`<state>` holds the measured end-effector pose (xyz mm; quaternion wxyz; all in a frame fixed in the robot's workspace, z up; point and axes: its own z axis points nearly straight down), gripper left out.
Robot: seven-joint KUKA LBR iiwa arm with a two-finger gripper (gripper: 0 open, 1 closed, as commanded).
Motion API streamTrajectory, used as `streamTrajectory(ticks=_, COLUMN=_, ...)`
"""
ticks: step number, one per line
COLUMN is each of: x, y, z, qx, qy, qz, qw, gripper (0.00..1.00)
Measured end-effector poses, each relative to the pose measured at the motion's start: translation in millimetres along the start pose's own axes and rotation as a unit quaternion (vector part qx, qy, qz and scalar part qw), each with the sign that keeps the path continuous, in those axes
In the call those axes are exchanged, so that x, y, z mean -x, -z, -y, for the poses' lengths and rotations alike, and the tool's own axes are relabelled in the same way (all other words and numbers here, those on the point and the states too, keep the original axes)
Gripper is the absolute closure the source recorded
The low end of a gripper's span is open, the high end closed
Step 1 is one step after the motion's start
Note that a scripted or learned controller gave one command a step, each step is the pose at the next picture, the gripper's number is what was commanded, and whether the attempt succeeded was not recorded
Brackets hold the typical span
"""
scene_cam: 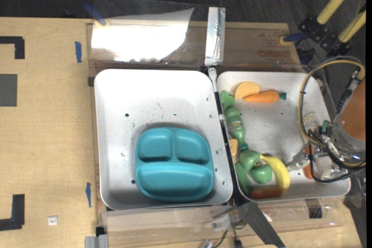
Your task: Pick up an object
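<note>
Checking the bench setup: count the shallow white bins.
2: the left bin holds a teal tray; the right bin holds toy food.

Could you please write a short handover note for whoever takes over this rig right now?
End effector: at the right edge of the right bin, low over the bin floor; finger state cannot be told, and nothing is seen held.
Right bin: carrot and an orange slice-like piece at the top; green toys along the left wall; banana and green pepper-like toy at the bottom.
Left bin: teal divided tray.
Done: no object lifted.
Left: grasp and raise one.
</note>
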<state>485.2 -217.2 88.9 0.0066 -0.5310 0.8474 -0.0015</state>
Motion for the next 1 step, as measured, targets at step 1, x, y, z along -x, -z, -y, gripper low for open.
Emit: streamTrajectory(ticks=1, x=5.0, y=-0.6, z=6.0, qx=0.003, qy=0.057, qz=0.000, qw=0.9984, gripper=0.00)
